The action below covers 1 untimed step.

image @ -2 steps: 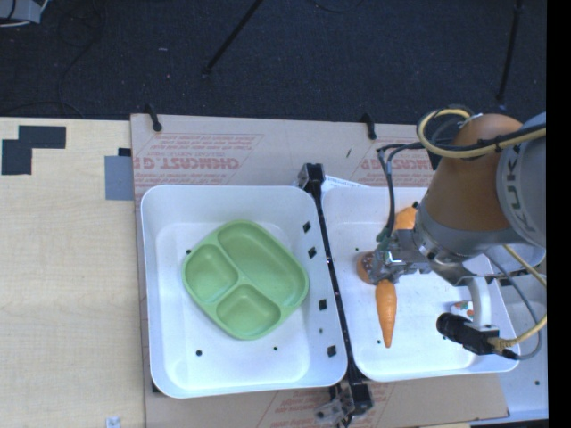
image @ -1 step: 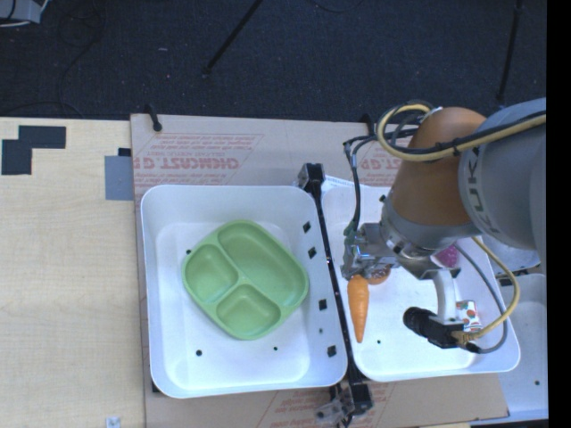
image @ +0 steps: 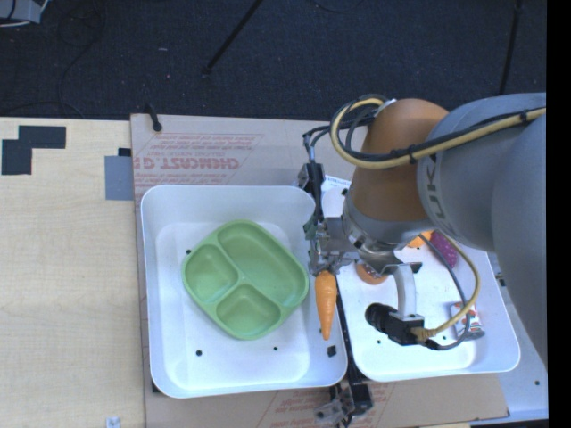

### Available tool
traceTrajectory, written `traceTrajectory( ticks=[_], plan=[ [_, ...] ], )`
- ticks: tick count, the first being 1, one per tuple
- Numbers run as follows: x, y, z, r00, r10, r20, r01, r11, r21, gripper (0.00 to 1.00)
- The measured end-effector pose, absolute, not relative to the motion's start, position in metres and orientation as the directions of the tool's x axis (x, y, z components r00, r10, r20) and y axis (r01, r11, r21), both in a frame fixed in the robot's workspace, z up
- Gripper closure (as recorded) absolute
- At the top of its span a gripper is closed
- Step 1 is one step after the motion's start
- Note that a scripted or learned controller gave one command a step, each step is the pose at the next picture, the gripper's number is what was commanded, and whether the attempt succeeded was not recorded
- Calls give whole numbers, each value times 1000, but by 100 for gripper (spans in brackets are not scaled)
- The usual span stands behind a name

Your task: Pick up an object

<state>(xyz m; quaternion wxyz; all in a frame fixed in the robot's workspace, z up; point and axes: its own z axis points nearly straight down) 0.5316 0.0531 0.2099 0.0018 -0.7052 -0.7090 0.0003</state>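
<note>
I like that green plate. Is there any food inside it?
No food shows in the green plate. Its three compartments look bare. It sits in the left bin. The orange carrot lies beside it, over the bins' shared edge. What lies under the plate is covered.

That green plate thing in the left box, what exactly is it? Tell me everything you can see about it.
The green tray is a pale green divided plate with rounded corners and three compartments, two smaller and one larger. It looks like smooth moulded plastic. It lies flat, right side up and turned at an angle, on the floor of the left white bin, filling much of its middle. Its compartments hold nothing. An orange carrot lies just past its right edge.
</note>
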Motion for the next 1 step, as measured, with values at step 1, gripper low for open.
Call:
traceTrajectory(
  ticks=[1],
  plan=[
    [538, 106, 215, -4, 1000, 1, 1000, 4, -3, 100]
  ],
)
